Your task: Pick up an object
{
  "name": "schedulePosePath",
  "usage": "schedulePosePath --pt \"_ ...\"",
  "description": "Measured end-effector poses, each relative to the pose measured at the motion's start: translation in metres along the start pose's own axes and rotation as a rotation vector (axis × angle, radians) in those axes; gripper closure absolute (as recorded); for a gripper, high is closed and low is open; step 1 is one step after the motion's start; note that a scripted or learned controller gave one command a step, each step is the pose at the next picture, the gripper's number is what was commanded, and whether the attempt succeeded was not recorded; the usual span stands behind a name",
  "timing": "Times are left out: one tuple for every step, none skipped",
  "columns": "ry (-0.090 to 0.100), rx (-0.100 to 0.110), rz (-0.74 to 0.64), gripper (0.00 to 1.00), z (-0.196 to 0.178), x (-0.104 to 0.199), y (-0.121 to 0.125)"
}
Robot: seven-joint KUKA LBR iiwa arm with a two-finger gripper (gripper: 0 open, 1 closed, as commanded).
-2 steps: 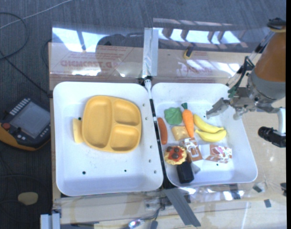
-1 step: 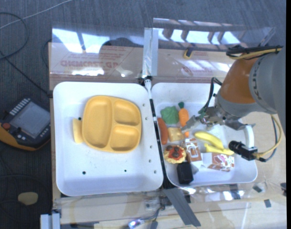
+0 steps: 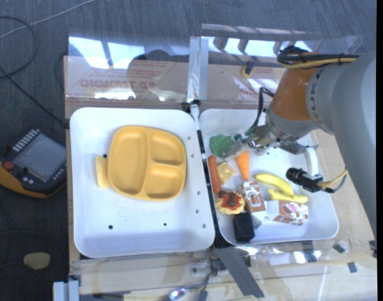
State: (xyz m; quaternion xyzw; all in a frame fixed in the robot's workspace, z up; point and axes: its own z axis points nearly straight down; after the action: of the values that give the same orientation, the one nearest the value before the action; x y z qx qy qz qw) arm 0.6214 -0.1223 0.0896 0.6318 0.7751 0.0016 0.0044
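Grey carpet (image 3: pixel 147 11) surrounds my bench; a pendant (image 3: pixel 28 162) lies at left. My claw (image 3: pixel 257 138), grip state unclear, hangs over the right bin (image 3: pixel 323 224), beside the carrot (image 3: pixel 242 164) at centre-right.

The bench (image 3: pixel 78 93) is viewed from a single fixed camera set above it, angled downward at a slant. Both white bins (image 3: pixel 84 231) are taken in from moderate height, with surrounding dark floor (image 3: pixel 53 42) included.

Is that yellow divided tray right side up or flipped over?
Right side up: the tray in the left bin shows three hollow compartments facing the camera.
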Motion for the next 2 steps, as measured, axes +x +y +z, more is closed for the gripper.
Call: schedulePosePath --pt "0.006 0.004 0.0 1.0 -0.006 0.001 0.001" --pt "0.005 0.016 0.075 1.0 -0.095 0.052 0.031"
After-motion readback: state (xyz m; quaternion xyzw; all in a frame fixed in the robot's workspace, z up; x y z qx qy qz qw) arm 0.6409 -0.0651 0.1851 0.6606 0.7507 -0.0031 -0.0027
